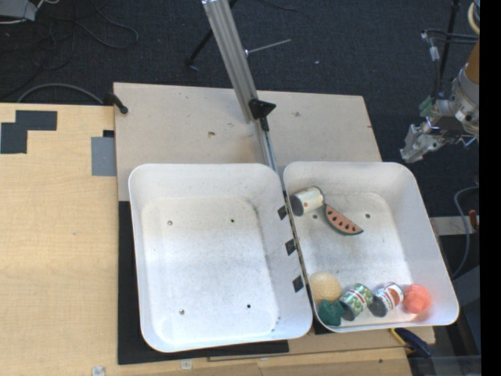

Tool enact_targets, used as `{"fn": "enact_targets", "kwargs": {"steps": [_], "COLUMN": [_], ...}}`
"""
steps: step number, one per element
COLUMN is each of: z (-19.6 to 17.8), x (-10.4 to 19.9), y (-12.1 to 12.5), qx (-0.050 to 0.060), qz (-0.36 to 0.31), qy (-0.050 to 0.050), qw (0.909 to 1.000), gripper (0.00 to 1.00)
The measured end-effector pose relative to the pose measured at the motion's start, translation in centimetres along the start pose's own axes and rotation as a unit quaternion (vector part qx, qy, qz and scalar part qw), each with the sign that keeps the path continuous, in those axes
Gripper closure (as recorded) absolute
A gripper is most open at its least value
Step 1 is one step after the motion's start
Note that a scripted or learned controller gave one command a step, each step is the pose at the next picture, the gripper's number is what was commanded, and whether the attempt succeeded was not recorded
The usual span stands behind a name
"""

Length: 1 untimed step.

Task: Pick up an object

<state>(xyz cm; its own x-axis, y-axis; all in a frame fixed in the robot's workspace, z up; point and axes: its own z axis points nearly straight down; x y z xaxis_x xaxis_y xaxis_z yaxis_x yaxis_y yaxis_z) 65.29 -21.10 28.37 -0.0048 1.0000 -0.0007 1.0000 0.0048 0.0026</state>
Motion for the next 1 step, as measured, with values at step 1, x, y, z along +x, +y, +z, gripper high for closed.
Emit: {"fn": "enact_targets", "kwargs": {"steps": [1], "z": [-0.24], "x": [4.63], "y": [-1.28], "qx": [0.002], "qz": [0.0], "qy": [0.001], "qw": [1.0], "gripper": [1.0]}}
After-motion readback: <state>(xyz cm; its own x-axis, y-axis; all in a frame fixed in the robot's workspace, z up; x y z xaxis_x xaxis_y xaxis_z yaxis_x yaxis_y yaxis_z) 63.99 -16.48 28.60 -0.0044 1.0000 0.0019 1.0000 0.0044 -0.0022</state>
